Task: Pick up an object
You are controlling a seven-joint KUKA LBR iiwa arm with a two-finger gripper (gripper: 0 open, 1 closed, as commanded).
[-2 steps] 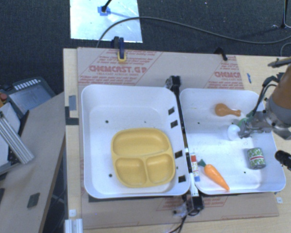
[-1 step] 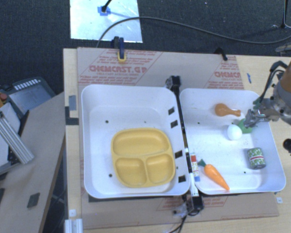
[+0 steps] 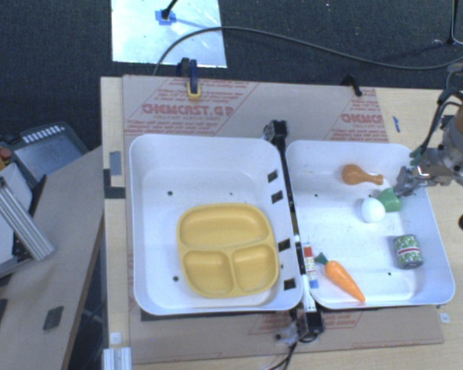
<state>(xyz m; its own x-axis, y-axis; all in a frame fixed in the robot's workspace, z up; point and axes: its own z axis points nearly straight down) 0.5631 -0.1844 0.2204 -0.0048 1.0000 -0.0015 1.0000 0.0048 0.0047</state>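
Over the right bin (image 3: 428, 237), the claw (image 3: 407, 182) touches a green piece (image 3: 390, 200), its opening unclear.

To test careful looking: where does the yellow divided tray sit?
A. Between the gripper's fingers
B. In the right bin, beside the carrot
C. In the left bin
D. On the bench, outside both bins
C: the yellow divided tray lies flat in the left bin, while the carrot lies in the right bin.

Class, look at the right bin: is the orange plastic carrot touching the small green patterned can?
Apart. The camera view shows the orange plastic carrot near the bin's front edge and the small green patterned can further right, with bare white bin floor plainly between them.
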